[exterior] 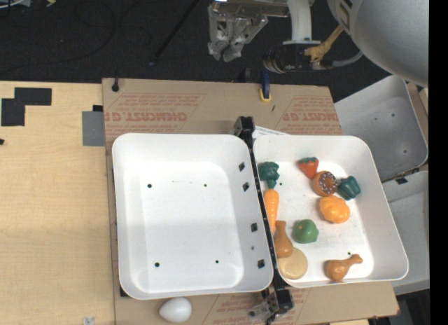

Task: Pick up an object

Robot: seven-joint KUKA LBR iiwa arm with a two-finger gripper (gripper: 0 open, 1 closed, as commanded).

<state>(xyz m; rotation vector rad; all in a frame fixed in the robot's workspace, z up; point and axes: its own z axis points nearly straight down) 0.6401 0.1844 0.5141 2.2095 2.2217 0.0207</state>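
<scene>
Toys are gathered in the right bin (381,197), while the left bin (126,197) lies beside it, the two touching along a black clipped seam. A carrot (271,203) is laid along the right bin's left wall, with a dark green broccoli piece (268,171) just above it. Below the carrot, a tan drumstick (282,240) is seen, and a pale round cookie (292,265) is touching its lower end. A green pepper (304,230) sits near the bin's middle. Toward the upper right, a red strawberry-like piece (309,167), a brown sprinkled doughnut (326,183) and a teal piece (348,188) are clustered close together, with an orange fruit (334,209) just beneath the doughnut. A second drumstick (342,267) is lying near the lower right corner. A white egg (175,309) is resting outside the bins, on the cardboard sheet (175,110) below the left bin.

The gripper (229,40) is held high at the top of the view, above the dark floor and well apart from both bins, with the grey arm (388,15) entering from the upper right. Nothing is seen between its fingers; whether they are spread or closed cannot be told from this angle.
</scene>
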